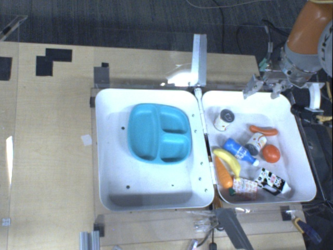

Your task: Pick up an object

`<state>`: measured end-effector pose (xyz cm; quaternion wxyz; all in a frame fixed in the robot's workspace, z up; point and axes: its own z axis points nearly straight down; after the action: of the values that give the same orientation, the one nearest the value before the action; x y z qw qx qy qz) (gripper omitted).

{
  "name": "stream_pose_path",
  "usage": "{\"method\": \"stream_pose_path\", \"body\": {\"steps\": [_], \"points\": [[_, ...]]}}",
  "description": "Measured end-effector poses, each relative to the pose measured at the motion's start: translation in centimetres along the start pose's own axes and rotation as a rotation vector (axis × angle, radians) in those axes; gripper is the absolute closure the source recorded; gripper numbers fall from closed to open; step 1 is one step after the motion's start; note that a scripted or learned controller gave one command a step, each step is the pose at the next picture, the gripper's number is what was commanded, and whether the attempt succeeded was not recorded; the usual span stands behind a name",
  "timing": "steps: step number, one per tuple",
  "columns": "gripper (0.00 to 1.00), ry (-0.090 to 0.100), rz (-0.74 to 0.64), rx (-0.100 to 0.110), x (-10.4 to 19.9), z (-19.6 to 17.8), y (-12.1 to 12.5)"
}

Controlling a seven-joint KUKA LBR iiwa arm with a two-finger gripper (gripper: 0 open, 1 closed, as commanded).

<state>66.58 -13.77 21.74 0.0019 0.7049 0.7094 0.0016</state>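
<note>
Camera view:
Gripper (264,86): spread apart and grasping nothing, above the far rim of the right bin (304,155).
Arm (307,30): grey with an orange band, beyond the right bin's far right corner.
Right bin contents: round black-and-white item (225,117) nearest the gripper; sausage (264,130), tomato (270,153), blue bottle (240,151), banana (228,160), carrot (224,174), cow-patterned carton (272,181).
Left bin (112,139): holds a blue divided plate (158,132).
Surface (47,155): light wood, left of the left bin.

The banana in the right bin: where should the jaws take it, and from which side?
Probably from above, across the middle of the banana. It lies flat and narrow, but the carrot and blue bottle press close on both sides.
</note>
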Motion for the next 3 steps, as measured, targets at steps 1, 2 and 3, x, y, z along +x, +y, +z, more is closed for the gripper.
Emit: {"method": "stream_pose_path", "body": {"steps": [1,2,3], "points": [[0.00,-0.001,-0.187,-0.003,-2.5,12.1,-4.2],[0.00,-0.002,-0.163,-0.006,-3.7,12.7,-9.2],[0.00,-0.002,-0.385,-0.005,1.6,8.7,-11.9]]}}
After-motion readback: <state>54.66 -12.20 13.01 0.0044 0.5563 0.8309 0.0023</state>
